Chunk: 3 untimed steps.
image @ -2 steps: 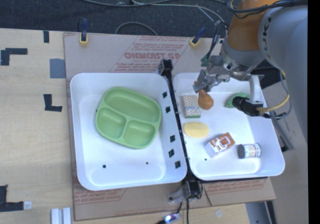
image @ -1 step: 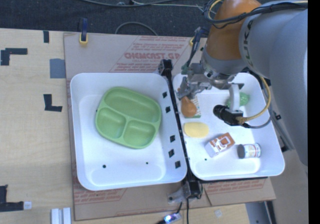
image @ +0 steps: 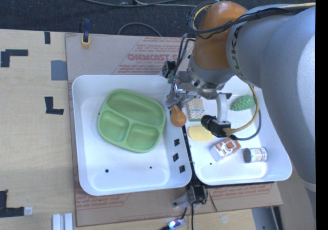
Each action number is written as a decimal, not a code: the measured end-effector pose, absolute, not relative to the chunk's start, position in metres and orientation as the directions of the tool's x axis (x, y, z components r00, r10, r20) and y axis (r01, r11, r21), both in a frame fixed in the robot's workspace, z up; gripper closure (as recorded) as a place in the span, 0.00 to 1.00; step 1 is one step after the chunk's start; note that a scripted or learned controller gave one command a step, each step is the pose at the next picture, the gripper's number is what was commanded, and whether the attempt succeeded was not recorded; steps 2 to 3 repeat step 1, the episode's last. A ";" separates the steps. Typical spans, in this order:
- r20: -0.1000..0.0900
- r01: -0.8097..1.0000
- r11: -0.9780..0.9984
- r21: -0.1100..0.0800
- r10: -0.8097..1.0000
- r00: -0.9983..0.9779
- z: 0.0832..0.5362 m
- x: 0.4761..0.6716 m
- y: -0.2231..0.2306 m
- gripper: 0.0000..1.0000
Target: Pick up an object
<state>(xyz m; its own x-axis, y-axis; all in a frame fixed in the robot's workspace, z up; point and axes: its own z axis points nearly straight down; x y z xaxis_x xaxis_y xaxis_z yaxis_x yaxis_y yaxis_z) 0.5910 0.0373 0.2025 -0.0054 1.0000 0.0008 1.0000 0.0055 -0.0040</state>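
The gripper [image: 177, 102] hangs over the ridge where the two white bins meet, directly above a small orange-brown rounded object [image: 178, 117]. The object sits just below the gripper's metal tip, touching or nearly touching it. Whether the gripper holds the object or merely stands over it cannot be told from the camera view, nor can the state of its grasp.

Taking the orange-brown object as landmark: its long axis runs roughly up and down the view, along the ridge. Just to its right lies a small speckled block [image: 195, 108], and below that a yellow oval object [image: 199, 133]. Further right and lower lie a red-and-white carton [image: 225, 147] and a small cylinder with a dark cap [image: 254, 154]. A green knobbly object [image: 242, 103] lies well to the right. To the left, in the left bin [image: 84, 121], rests a green compartment tray [image: 131, 120].

The carton's printing is too small to read. Red lettering on the cardboard sheet [image: 143, 57] under the bins appears to read "CHEMCAST", partly blurred.
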 end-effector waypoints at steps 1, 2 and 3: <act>0.002 1.000 0.008 -0.001 1.000 -0.008 0.213 0.586 0.095 1.00; 0.002 1.000 0.008 -0.001 1.000 -0.008 0.213 0.586 0.095 1.00; 0.002 1.000 0.008 -0.001 1.000 -0.008 0.213 0.586 0.095 1.00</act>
